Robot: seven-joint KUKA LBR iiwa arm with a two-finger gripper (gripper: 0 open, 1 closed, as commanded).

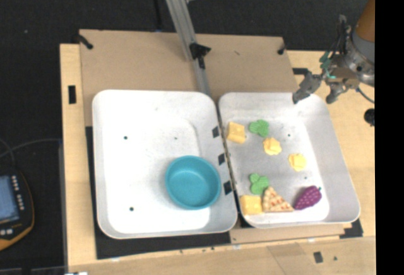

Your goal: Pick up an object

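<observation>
The pickable objects lie in the right bin (334, 160): yellow pieces (236, 134), green pieces (258, 127), a waffle wedge (276, 200) and purple grapes (307, 197). None is lifted. The left bin (126, 122) holds a blue bowl (191, 181). The claw (319, 89) hovers at the right bin's far right corner, open and holding nothing. Approach, descent, grasp and lift all remain to be done.
</observation>
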